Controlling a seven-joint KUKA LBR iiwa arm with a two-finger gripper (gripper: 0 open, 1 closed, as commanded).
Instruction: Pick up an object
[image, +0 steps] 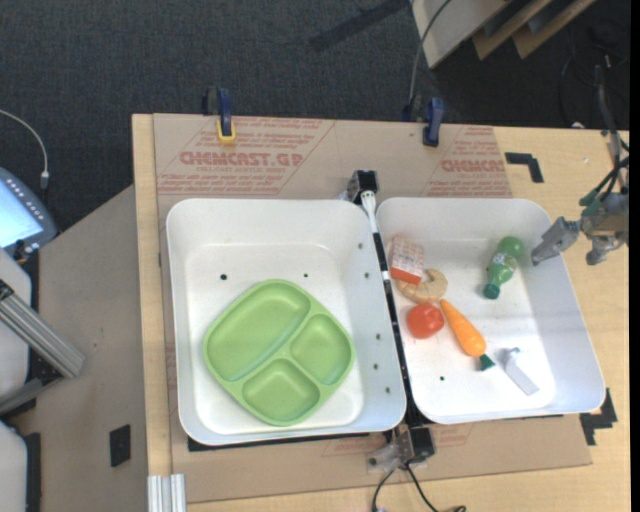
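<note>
we see the gripper (566, 240) at the right rim of the right bin (570, 330), a grey metal claw hanging over the edge; we cannot tell whether it is released or clenched, and nothing sits in it. just beside it lies a smooth green bottle (501, 266), tilted, cap end down. further left rest a flat orange and white packet (406, 259) and a tan ring-shaped bagel (428, 287), touching each other. below them a round glossy red tomato (425, 320) sits beside a tapered orange carrot (464, 329) with a dark green stub. near that stub lies a small grey blocky piece (518, 370). the left bin (200, 240) holds a matte pale green divided plate (279, 351) with three rounded compartments.
</note>
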